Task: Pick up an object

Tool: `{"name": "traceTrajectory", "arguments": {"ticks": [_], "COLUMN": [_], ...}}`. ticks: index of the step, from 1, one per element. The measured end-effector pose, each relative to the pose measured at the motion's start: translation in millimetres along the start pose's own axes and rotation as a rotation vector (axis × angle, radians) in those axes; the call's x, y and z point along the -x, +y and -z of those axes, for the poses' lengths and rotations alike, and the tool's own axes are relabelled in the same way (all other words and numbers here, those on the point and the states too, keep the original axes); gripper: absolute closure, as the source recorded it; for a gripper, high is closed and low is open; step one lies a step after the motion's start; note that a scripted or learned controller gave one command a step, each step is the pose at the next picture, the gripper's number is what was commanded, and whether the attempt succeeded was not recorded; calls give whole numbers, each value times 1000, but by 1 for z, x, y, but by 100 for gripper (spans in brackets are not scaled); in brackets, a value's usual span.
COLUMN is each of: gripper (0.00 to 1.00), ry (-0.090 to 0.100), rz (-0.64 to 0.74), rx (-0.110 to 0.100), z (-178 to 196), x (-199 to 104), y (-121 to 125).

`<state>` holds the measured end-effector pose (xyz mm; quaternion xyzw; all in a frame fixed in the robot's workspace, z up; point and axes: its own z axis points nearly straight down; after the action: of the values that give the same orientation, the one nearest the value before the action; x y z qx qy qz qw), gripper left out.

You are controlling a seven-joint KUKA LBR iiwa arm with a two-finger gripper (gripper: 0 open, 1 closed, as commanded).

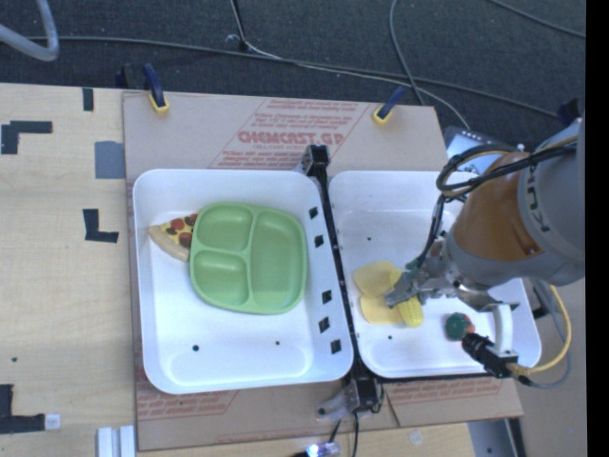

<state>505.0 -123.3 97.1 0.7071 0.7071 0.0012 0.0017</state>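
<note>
- Two white bins are sitting under me; I am reaching into the right bin, my gripper hanging low over the toy food.
- Fingers: I cannot tell whether they are apart or together, as the wrist is blocking them.
- Risk: the corn cob is lying partly on the yellow slice, so closing here may be catching both, or nudging the cob so it rolls away.
- Risk: the slice is looking thin and flat, likely slipping under the fingertips.
- Cob is lying just below my tip, apparently touching; slice just beside, toward the divider; green ball near, on the far side from the divider.
</note>
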Motion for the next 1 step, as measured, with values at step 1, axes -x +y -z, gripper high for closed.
{"name": "traceTrajectory", "arguments": {"ticks": [1], "gripper": [100], "ry": [0], "rz": [0], "rx": [-3], "z": [49], "x": [4], "y": [-8]}}
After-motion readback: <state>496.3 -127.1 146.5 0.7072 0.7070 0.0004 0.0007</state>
